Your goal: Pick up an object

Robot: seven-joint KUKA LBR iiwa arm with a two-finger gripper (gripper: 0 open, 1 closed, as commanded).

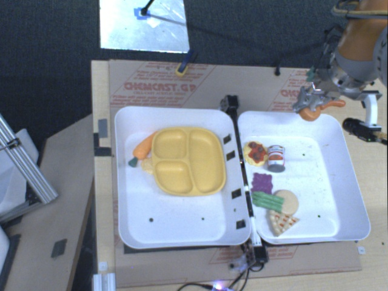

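Observation:
My gripper (pixel 308 103) hangs over the far edge of the right bin (pixel 348 180), near its back right corner. A small orange toy (pixel 317 110) is caught between its fingers, its thin end pointing right, lifted above the bin rim. In the right bin's left half lie a red-and-yellow pizza piece (pixel 256 153), a small red-and-white can (pixel 276 158), purple grapes (pixel 262 180), a green bean pod (pixel 267 200), a round cracker (pixel 287 200) and a waffle wedge (pixel 283 223).
The left bin (pixel 130 211) holds a yellow divided plate (pixel 185 161) with a carrot (pixel 143 145) against its left side. A black divider with clips (pixel 239 168) runs between the bins. A shiny plate (pixel 144 17) lies behind the bench.

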